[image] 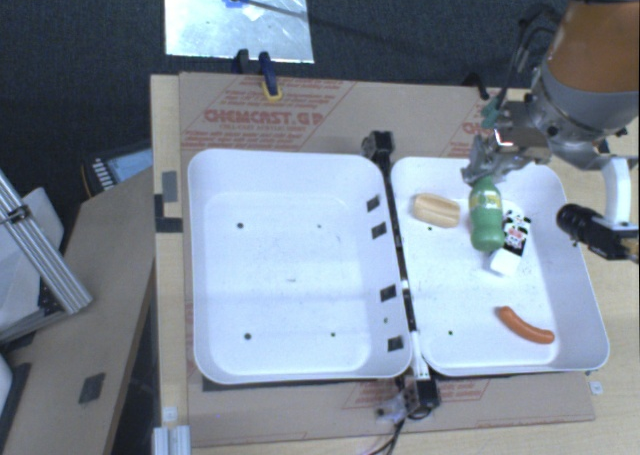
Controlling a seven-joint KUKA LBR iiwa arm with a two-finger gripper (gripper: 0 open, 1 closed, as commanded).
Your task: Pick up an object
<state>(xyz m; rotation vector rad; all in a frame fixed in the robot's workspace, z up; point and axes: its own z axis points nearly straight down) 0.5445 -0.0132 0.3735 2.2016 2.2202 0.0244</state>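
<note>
In the right bin (575, 293) lie a tan bread roll (436, 209), a green bottle (487, 217), a small white carton with a black-and-white cow print (511, 239) and an orange sausage (525, 325). My gripper (488, 169) hangs at the bin's far edge, directly over the top end of the green bottle. Its fingers point down at the bottle's cap end, and I cannot make out their spacing. The grey wrist with its orange band (590, 33) rises to the upper right.
The left bin (290, 263) lies beside the right one, with black clips (385, 233) along the shared divider. A black part (590, 228) sticks in over the right bin's right rim. A shiny metal sheet (238, 3) lies beyond the bench.
</note>
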